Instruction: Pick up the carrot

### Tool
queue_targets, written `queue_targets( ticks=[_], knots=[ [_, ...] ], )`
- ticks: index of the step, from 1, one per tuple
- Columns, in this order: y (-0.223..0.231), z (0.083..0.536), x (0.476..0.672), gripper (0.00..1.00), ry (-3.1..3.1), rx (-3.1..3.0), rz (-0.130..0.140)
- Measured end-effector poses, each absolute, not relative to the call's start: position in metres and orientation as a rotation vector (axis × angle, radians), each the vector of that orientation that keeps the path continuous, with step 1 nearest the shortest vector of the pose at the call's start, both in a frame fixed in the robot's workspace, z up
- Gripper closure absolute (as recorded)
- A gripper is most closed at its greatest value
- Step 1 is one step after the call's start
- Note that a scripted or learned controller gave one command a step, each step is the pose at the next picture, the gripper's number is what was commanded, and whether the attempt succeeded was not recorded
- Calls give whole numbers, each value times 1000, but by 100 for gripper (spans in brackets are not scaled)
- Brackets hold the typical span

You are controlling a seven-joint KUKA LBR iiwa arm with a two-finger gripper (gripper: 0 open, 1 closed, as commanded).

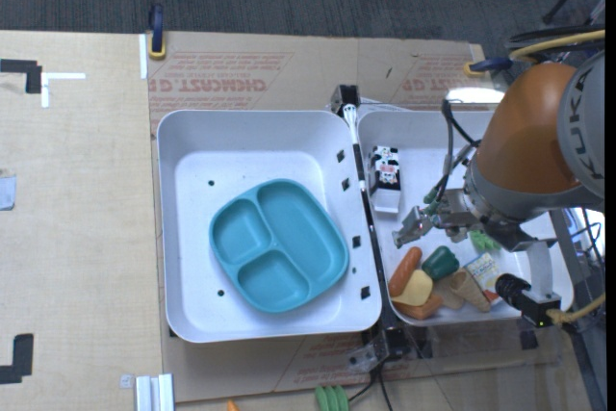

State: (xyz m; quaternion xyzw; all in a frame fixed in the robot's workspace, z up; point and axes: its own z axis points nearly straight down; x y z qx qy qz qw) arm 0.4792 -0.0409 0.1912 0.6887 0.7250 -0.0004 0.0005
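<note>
The carrot [405, 269] is seen in the right bin [438, 135], low in the frame and right of the middle. It is orange, smooth and short, with rounded ends. Its long side is tilted: one end points to the upper right and the other to the lower left. It is lying flat on the bin floor. A yellow wedge like cheese [419, 287] is touching its lower right side, and a dark green toy [442, 262] is placed just beside its upper end. More toy food is piled at the lower right of that bin. A small black and white carton [386, 168] is found higher up in the same bin.

The gripper [416, 224] is held just above the carrot's upper end. Whether it is spread or pressed together cannot be told. Nothing is seen between its tips.

A teal plate with three parts [279, 245] is set in the left bin [183, 207]. Both bins are set on the worktop [67, 255].
</note>
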Motion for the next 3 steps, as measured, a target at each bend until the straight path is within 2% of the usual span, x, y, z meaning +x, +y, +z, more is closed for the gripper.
queue_targets(
  ticks=[1,2,3],
  knots=[
    [-41,191,479,0,2277,2163,-1],
    [0,200,479,0,1768,2596,-2],
    [0,200,479,0,1768,2595,-2]
  ],
)
